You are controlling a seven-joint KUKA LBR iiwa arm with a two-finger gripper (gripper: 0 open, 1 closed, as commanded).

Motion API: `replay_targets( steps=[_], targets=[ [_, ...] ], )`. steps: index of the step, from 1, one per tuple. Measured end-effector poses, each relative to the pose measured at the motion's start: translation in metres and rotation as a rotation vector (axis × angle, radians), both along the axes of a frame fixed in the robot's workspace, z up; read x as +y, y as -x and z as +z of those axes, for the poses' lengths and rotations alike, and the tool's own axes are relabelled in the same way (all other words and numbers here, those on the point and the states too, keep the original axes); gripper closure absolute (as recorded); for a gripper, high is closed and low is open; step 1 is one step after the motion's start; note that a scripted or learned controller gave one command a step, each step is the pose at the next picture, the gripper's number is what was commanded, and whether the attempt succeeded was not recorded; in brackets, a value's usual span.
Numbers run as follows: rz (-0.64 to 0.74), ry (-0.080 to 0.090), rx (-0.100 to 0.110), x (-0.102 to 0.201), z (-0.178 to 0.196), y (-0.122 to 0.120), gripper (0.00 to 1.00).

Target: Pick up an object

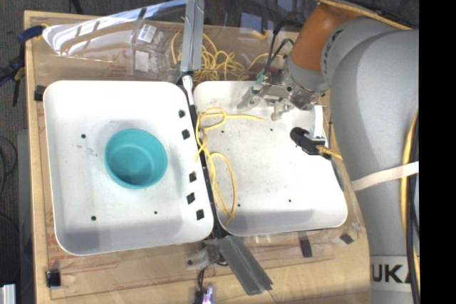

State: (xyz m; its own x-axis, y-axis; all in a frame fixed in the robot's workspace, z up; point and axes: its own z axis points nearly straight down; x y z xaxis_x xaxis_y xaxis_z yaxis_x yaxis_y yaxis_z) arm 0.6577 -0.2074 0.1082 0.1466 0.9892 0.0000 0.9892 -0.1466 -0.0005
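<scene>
A teal bowl sits upright in the middle of the left white bin. My gripper hangs over the far edge of the right white bin, well to the right of the bowl and apart from it. Nothing shows between the gripper's metal parts. The grey arm with its orange band reaches in from the right and hides the right bin's far right corner.
A yellow cable loops over the divider between the bins and down the right bin's left side. More yellow cable is tangled behind the bins. Crumpled clear plastic lies behind the left bin.
</scene>
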Motion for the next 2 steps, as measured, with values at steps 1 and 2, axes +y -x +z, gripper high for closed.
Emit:
replay_targets(
  steps=[1,2],
  targets=[
    [0.25,-0.001,0.002,0.025,-0.015,0.001,0.0],
    [0.266,0.005,0.001,0.086,-0.015,0.001,0.0]
  ],
)
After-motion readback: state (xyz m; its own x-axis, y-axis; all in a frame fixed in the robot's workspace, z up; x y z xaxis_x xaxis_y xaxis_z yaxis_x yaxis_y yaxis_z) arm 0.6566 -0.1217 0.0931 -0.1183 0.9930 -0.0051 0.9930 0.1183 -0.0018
